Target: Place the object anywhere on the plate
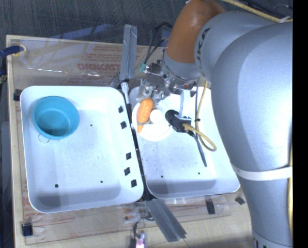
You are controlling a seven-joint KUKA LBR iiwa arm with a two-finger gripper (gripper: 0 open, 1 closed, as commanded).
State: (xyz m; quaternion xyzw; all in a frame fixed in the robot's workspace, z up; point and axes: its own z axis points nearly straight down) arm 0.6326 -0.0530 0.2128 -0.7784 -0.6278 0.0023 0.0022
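Across the worktop's right bin (195, 185), the carrot (143, 112) lies on the white plate (156, 130), long axis twelve-to-six, at seven o'clock from the gripper (156, 87); whether it grips, I cannot tell.

The pale wooden bench (19, 205) carries two shallow white plastic bins side by side, left (76, 190) and right (185, 182), touching.

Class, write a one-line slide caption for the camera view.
Carrot lies on white plate in right bin, gripper above.
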